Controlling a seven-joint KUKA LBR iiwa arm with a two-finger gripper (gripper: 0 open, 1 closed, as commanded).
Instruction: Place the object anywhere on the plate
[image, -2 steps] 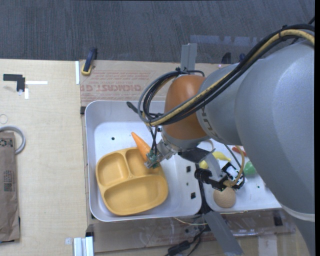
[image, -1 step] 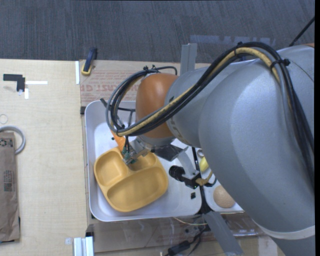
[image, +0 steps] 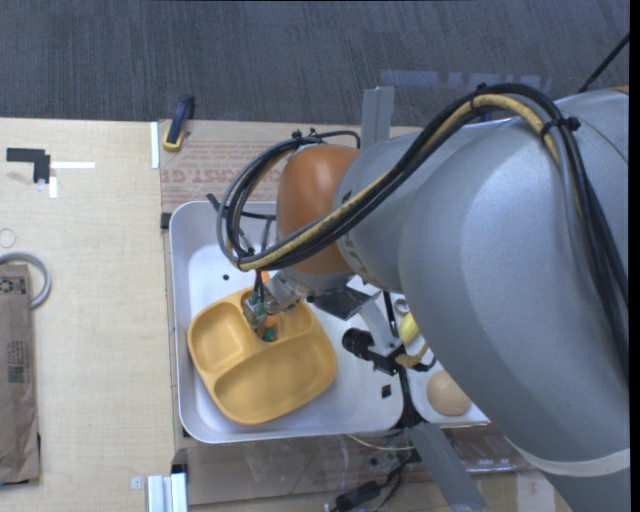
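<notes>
A yellow divided plate (image: 270, 385) lies in the left white bin (image: 185, 300), towards its front. My gripper (image: 265, 318) points down over the plate's back edge, near the ridge between its compartments. A small green object (image: 268, 333) sits between the fingertips, just at the plate's surface; I cannot tell whether it touches the plate. The grey arm and its orange band cover most of the bin's back and the right bin.
A tan egg-shaped thing (image: 448, 393) and a yellow item (image: 406, 326) show in the right bin beneath the arm. A small black piece (image: 385, 392) lies right of the plate. A brown paper bag (image: 15, 370) rests on the bench at far left.
</notes>
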